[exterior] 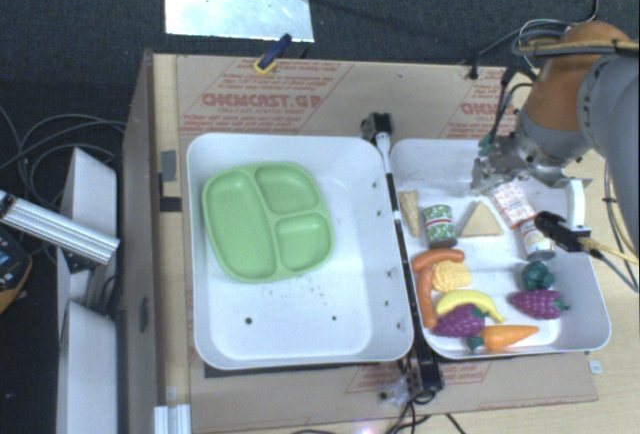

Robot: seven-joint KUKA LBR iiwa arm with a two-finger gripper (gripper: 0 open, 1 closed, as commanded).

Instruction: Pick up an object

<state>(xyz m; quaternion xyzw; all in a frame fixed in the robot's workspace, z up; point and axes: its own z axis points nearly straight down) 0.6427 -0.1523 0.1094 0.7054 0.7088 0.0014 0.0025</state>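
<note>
Arm over the right bin's far corner, toys waiting below.

The gripper [497, 167] hangs low above the right bin [590, 317], near its back edge, and whether it is apart or together I cannot tell from up here. Just beside it lies a red-and-white packet [511, 201], with a small bottle [537, 242] next to that. Toward the middle sit a can [437, 224], a sandwich wedge [484, 219] and a carrot [437, 258]. Nearer the front: corn [449, 275], a banana [469, 302], two bunches of grapes [537, 302], broccoli [537, 274] and another carrot [508, 335]. Over in the left bin [300, 332] rests a green divided plate [267, 220], flat, well apart from the arm.
</note>
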